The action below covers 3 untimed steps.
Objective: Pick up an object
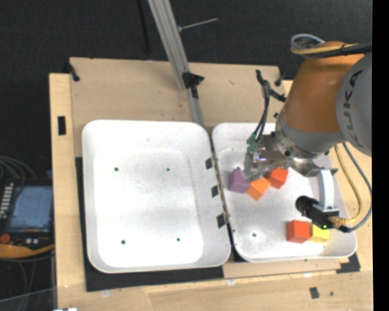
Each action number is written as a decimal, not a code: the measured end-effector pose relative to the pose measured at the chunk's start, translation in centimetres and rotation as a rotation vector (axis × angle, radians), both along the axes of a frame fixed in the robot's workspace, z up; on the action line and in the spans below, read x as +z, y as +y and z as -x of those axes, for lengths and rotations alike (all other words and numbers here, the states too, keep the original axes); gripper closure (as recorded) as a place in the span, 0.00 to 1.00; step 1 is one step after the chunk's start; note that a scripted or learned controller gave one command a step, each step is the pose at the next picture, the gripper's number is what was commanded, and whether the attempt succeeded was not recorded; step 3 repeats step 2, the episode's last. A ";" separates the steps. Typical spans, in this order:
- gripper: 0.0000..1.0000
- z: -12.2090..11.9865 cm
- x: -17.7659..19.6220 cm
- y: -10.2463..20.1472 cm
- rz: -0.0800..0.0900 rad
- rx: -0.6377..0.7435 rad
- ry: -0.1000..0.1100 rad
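Observation:
In the right bin (246, 141) lie a purple block (238, 181), an orange block (259, 188) and a red-orange block (278, 177), bunched close together near the bin's middle. My gripper (256, 164) hangs right above this cluster, its tip between the purple and red-orange blocks. Nothing shows between its fingers. Near the bin's front right corner sit an orange cube (298, 230) and a yellow block (321, 232) side by side.
The left bin (104, 141) is white with a few dark specks. A grey metal pole (172, 41) slants down from the top to the gap between the bins. A screen device (26, 212) lies off the bench at the left.

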<state>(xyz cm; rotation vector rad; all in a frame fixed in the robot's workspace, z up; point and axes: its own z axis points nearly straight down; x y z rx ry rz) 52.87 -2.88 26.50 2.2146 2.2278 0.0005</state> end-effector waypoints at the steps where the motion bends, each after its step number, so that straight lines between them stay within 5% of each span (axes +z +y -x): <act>1: 1.00 1.8 -1.0 4.4 0.000 0.000 0.001; 2: 1.00 1.9 -2.5 9.6 -0.001 0.001 0.003; 3: 1.00 1.9 -2.5 9.6 -0.001 0.001 0.003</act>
